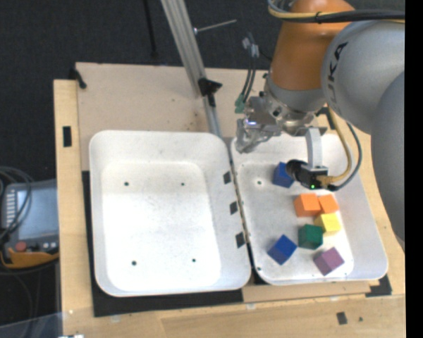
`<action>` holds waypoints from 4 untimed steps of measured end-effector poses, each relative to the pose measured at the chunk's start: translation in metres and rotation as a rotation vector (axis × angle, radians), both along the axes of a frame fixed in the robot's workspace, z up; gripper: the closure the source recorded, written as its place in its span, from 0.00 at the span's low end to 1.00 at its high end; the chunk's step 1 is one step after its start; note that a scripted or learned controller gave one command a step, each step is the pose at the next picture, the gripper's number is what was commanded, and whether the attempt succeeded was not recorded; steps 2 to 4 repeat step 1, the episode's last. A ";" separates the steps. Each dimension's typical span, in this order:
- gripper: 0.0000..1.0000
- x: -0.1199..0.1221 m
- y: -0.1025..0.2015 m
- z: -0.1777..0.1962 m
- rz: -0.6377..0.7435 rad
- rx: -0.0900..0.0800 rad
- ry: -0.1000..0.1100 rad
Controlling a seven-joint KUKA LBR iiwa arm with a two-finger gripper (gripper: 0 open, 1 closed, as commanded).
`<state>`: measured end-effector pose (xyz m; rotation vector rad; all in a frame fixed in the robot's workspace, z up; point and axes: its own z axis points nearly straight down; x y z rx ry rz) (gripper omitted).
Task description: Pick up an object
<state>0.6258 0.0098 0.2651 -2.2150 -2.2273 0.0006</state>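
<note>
The right bin (359, 259) holds several small cubes. A blue cube (283, 175) lies near its middle, with two orange cubes (309, 203) just below it. Further down are a yellow cube (330, 222), a green cube (310, 236), a second blue cube (282, 248) and a purple cube (328, 260). My gripper (248, 136) hangs over the far left corner of the right bin, close to the ridge between the bins. It is up and to the left of the first blue cube, apart from all the cubes. Nothing shows in its grasp.
The left bin (99, 189) lies beside the right one. A slanted aluminium pole (187, 41) rises behind the bins, close to my gripper. A black cable with a green light (311, 178) hangs next to the blue cube. A pendant (25, 220) sits off the bench's left.
</note>
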 end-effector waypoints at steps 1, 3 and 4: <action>1.00 -0.004 0.055 0.001 0.002 0.001 -0.001; 1.00 -0.004 0.055 0.001 0.002 0.001 -0.001; 1.00 -0.004 0.055 0.001 0.002 0.001 -0.001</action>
